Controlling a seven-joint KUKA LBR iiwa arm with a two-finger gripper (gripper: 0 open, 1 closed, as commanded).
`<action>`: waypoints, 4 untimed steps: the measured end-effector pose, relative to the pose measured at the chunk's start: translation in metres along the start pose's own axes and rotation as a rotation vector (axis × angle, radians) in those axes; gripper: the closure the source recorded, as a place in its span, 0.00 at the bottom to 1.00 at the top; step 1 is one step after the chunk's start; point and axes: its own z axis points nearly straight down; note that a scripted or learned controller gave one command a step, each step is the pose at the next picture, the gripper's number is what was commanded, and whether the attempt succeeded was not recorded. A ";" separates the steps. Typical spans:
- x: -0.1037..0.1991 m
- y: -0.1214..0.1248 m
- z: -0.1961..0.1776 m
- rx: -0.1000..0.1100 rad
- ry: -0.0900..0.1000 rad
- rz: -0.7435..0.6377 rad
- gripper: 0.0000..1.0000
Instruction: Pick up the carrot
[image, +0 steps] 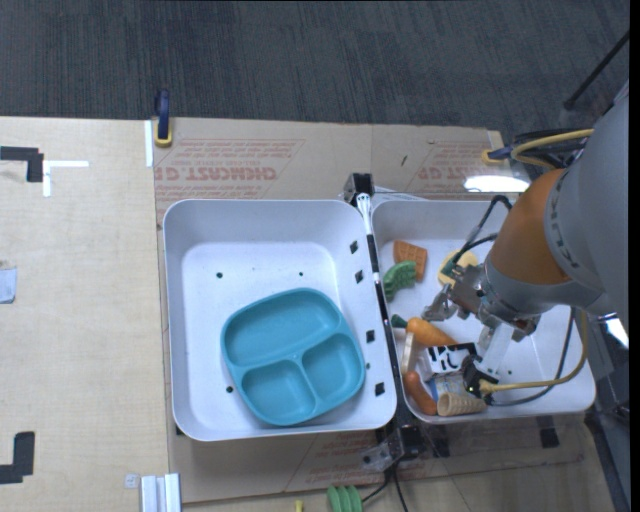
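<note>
The carrot (432, 332), orange with a green stub at its left end, lies in the right bin (560, 400) near the left wall, about halfway down. My gripper (450, 305) hangs just above and slightly right of it, close to the carrot's upper side. The grey arm with its orange band (525, 250) reaches in from the right and hides the middle of the bin. I cannot see the carrot lifted off the bin floor.
Around the carrot lie a green leafy piece (400, 277), an orange waffle-like piece (410, 256), a yellow item (458, 264), a black-and-white block (452, 357), a red-orange piece (420, 394) and a cone (460, 404). The left bin (190, 300) holds a blue divided plate (292, 355).
</note>
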 end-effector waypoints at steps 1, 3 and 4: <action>-0.007 -0.009 -0.001 -0.010 0.006 0.213 0.00; -0.003 0.022 0.000 0.003 -0.001 0.417 0.00; 0.028 0.077 0.000 0.000 -0.002 0.411 0.00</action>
